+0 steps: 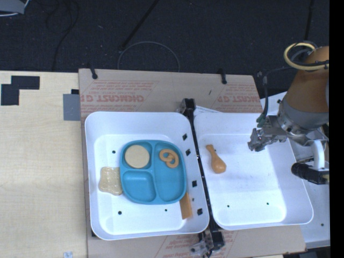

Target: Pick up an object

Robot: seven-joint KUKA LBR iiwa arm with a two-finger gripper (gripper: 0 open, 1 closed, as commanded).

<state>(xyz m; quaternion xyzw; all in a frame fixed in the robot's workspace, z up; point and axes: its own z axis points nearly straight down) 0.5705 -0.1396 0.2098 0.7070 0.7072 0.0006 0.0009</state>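
- While the gripper hung over the right bin, its grip state could not be told.
- Orange spoon-like object: lay left of gripper, apart.
- Arm: cut off at frame edge.

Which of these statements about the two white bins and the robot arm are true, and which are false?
1. The blue tray lies in the left bin. True.
2. The pretzel lies in the right bin. False: it lies on the blue tray.
3. The orange spoon-shaped toy lies in the right bin. True.
4. The gripper is directly above the tray. False: it is over the right bin's upper right part.
5. The round cracker sits on the tray. True.
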